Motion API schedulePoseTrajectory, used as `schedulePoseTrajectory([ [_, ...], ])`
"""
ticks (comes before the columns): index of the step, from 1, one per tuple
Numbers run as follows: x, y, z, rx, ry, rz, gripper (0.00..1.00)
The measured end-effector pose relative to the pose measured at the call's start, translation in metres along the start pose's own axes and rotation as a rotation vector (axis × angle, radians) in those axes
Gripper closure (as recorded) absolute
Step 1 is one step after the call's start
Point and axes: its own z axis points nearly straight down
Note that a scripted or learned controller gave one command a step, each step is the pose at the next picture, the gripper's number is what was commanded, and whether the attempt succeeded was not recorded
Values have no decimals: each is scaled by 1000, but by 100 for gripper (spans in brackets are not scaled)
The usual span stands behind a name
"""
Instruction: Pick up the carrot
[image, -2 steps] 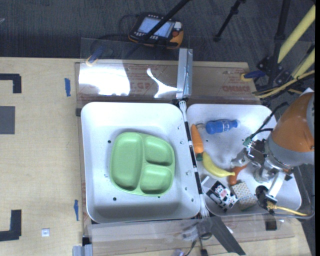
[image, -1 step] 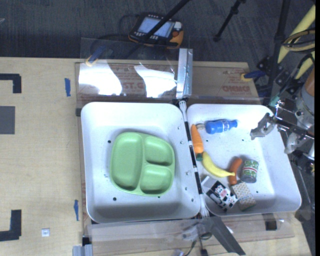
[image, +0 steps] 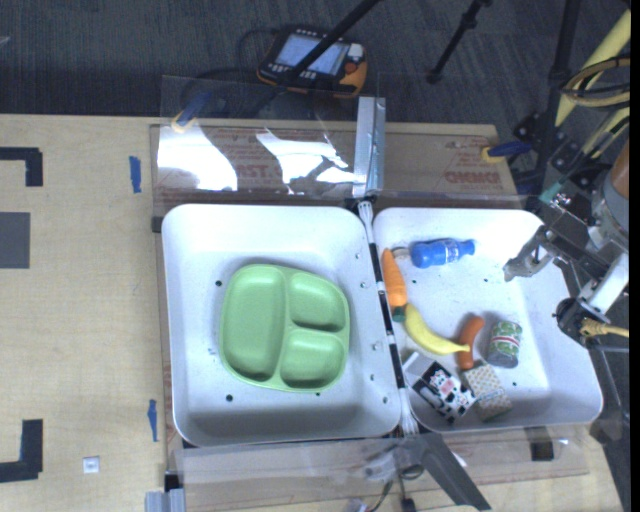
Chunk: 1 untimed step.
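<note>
The carrot (image: 396, 279) lay at the right bin's (image: 575, 400) left wall; the gripper (image: 524, 265) hovered right of centre, its opening unclear; descend centred, clearing the banana (image: 432, 335).

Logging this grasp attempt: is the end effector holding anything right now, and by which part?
Nothing is held. The end effector hangs over the right white bin, apart from the orange carrot lying by the bin's left wall.
</note>
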Motion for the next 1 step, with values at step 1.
schedulePoseTrajectory([
  [1, -9, 7, 22, 5, -2, 390, 0],
])
